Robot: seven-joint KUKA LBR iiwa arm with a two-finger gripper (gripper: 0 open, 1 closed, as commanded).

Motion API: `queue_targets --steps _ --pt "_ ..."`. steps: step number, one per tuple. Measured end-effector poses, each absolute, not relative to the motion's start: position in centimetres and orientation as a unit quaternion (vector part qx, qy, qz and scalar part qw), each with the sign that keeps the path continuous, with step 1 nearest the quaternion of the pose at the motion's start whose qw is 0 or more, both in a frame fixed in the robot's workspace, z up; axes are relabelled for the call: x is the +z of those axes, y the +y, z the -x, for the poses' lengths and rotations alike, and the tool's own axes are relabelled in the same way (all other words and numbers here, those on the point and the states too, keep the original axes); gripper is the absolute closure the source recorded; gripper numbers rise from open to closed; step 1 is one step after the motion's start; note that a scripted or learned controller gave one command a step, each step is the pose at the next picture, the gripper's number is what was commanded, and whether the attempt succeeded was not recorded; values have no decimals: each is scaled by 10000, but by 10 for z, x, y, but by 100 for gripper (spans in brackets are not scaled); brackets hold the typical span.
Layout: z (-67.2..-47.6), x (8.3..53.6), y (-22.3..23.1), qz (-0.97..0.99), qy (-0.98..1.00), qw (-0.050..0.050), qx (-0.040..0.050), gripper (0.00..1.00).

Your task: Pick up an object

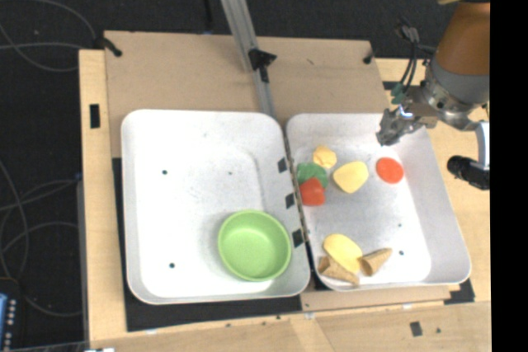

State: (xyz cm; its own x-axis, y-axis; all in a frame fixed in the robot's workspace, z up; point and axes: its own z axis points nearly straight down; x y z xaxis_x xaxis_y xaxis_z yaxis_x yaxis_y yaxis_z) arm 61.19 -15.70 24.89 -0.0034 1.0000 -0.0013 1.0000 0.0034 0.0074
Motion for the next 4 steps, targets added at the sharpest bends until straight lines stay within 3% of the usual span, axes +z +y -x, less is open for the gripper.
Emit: queue_targets --steps 3,4 --pt "-580 254 -25 -7046 7096 -4 11 100" --pt "-555 242 23 -7050 7092 -5 -5 100"
